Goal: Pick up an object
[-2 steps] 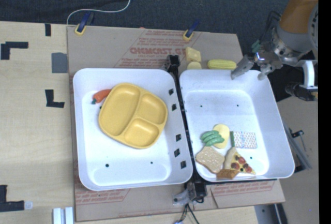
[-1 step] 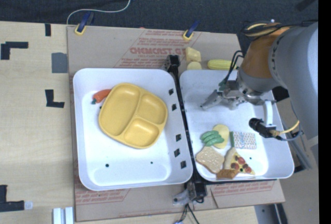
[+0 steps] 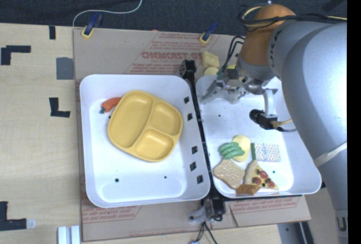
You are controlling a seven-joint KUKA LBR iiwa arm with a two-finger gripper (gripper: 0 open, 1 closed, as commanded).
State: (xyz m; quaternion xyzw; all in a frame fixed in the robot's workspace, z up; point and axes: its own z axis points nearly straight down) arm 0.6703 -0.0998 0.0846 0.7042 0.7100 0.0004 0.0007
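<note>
In the right white bin (image 3: 293,178), a small group of toy food pieces lies near the front edge, and nothing of it is lifted. There is a pale yellow rounded piece (image 3: 242,143) with a smooth surface, and a green ribbed piece (image 3: 230,150) like a pea pod touches it on the left side. Just in front lies a flat tan slice shaped like bread (image 3: 228,173), with a speckled surface. Beside it is a triangular pizza slice with red spots (image 3: 260,176), and behind that a small flat square with a fine pale pattern (image 3: 265,152).

The gripper (image 3: 225,91) is at the back part of the same bin, well apart from this group, low over the white floor. How it is set I cannot tell (the metal parts are too mixed together there). Above it rises the orange band (image 3: 262,34) and then the big smooth grey arm (image 3: 316,79). A pale yellow block-like object (image 3: 210,60) sits just behind the bin rim.

In the left white bin (image 3: 96,181) lies a glossy yellow plastic plate with three compartments (image 3: 145,125), tilted in its position. An orange carrot-like piece (image 3: 110,103) looks out from under its back left edge. Both bins stand on brown cardboard (image 3: 158,51) held by clamps.
</note>
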